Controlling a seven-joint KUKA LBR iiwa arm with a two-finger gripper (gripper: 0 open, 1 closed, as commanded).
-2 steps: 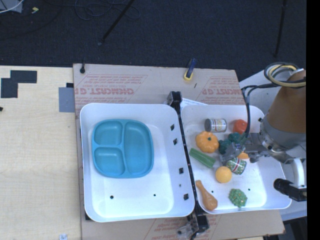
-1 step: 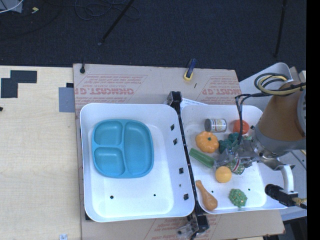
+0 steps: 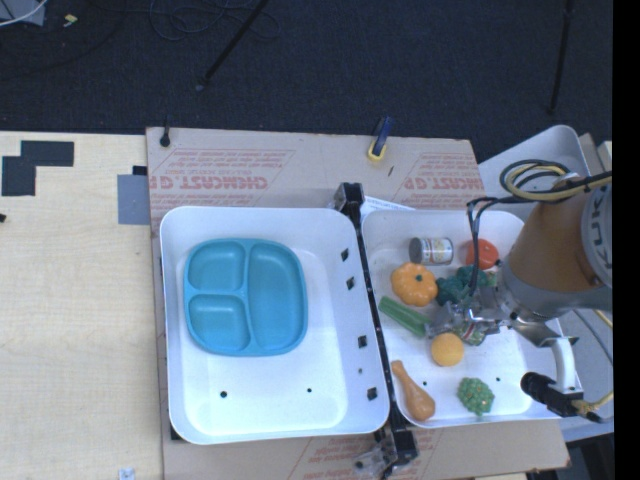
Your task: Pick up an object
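Arm reaching into right bin [image 3: 540, 408] | gripper [image 3: 468, 320] hovering mid-bin among toy food, beside orange ball [image 3: 447, 349] | claw state: cannot tell

divided plate [image 3: 246, 297] in left bin [image 3: 200, 408], toys in right bin [image 3: 510, 408]

Red printing ran across the cardboard sheet [image 3: 300, 173] under the two bins, upside down from the camera; it seemed to read "CHEMCAST GP" twice along the far edge, though the letters were too blurred to be sure. More red print showed on its near edge, unreadable. Part of the letters "KU" stood on the arm [image 3: 597, 230] at the right.
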